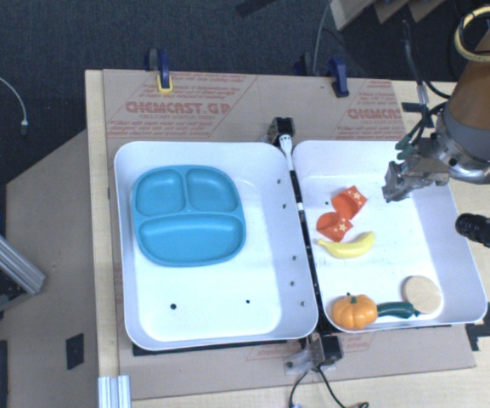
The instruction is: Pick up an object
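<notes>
In the right bin (448,228) lie two red pieces (341,213), a yellow banana (347,246), an orange pumpkin (354,311), a tan round disc (422,293) and a teal handle (395,311). My gripper (397,189) hangs over the upper right part of that bin, to the right of the red pieces and apart from them. Nothing shows between its fingers.
A blue divided plate (190,215) lies in the left bin (211,313). Black clips (282,131) sit along the seam between the bins. Blue clamps (164,70) hold the board at the back. Cables run behind the bench.
</notes>
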Motion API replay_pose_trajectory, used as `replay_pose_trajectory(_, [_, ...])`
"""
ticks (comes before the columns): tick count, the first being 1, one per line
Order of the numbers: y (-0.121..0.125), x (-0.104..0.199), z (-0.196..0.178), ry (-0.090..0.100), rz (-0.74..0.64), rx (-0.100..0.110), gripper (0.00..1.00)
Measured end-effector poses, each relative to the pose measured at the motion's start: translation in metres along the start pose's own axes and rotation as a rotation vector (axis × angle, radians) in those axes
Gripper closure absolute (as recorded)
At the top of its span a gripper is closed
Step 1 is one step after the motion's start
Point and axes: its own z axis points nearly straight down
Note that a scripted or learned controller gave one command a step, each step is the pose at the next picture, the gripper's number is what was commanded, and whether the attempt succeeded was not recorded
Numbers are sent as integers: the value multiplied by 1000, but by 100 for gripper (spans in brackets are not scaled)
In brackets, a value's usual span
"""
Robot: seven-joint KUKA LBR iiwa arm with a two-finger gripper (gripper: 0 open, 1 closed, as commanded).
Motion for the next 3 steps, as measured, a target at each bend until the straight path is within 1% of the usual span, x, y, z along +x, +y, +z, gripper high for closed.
replay_pose_trajectory(1, [-8, 49, 16, 0, 1, 1, 100])
replay_pose_trajectory(2, [-12, 107, 11, 0, -1, -1, 100])
replay_pose_trajectory(3, [-9, 158, 14, -1, 0, -2, 100])
